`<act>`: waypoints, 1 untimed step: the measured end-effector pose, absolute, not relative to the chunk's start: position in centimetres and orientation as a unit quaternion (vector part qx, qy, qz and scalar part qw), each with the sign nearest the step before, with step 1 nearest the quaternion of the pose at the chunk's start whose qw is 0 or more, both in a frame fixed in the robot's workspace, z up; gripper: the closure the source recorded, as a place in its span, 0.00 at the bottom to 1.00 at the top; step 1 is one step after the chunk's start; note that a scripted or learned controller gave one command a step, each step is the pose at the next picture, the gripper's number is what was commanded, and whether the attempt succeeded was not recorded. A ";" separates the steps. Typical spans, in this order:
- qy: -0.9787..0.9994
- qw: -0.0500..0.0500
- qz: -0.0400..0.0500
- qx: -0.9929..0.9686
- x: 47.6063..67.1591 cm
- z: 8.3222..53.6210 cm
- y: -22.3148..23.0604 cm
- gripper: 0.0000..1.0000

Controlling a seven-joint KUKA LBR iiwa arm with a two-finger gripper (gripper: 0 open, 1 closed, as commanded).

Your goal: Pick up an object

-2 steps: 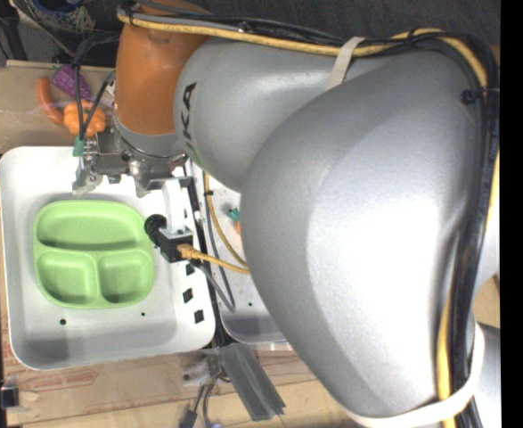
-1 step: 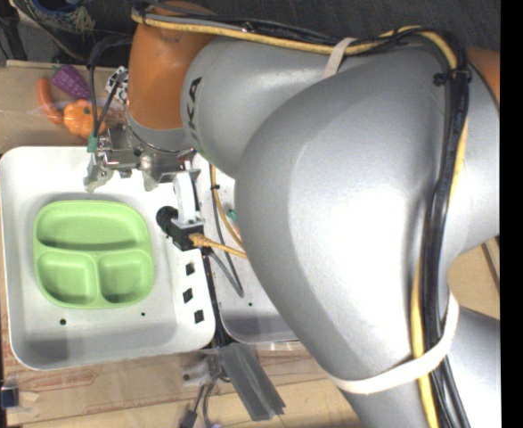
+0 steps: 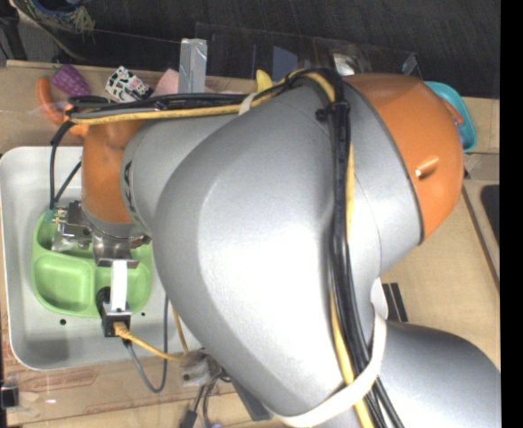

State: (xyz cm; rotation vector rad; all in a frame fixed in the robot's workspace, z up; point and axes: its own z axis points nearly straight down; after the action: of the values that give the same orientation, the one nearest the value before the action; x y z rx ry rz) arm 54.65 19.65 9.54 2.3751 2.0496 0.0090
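**Arm low over the green bowl in the left bin**

The grey arm (image 3: 270,239) fills mid-frame. Its gripper (image 3: 96,239) sits over a green bowl (image 3: 61,275) in the white bin (image 3: 16,239) at lower left; whether it is spread or closed, I cannot tell. Best to close squarely on the bowl's rim and lift straight up.

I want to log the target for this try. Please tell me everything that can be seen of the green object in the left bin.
The green object looks like glossy lime-green plastic, rounded, with a hollow like a shallow dish or scoop. It lies in the left white bin, near its middle. The arm's wrist and gripper hang over its upper part and hide it there, so its full shape and any contact cannot be judged.
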 end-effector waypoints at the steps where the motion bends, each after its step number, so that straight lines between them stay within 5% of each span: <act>1: 0.767 -0.001 -0.001 0.641 58.7 29.1 17.5 0.00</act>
State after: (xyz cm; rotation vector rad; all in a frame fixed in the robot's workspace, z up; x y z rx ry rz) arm 58.66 17.48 29.07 2.0154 2.4125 -0.0023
